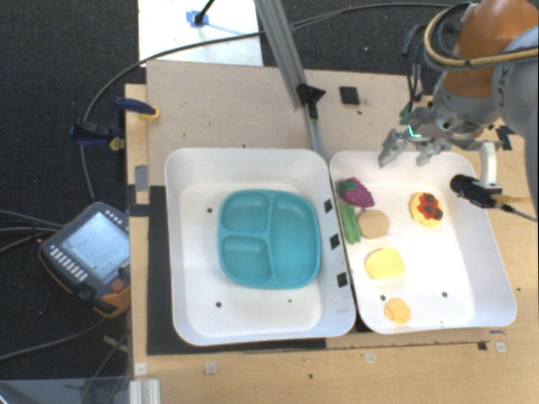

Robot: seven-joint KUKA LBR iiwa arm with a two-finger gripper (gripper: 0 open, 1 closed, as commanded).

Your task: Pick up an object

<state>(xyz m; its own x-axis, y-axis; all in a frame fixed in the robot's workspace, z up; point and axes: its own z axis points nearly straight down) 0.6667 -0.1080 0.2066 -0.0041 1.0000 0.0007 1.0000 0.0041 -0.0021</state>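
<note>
Pincer (408,151) spread open, holding nothing, above the bin's far rim; best drop straight onto pizza slice (427,209) just below-right.

arm: enters from right, wrist bent down | end effector (408,152): fingers spread, empty

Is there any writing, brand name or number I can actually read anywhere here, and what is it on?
None can be read.
Handheld controller left of the bins: its screen is lit, but anything on it is too blurred to read.
Teal divided plate: no markings visible.
</note>
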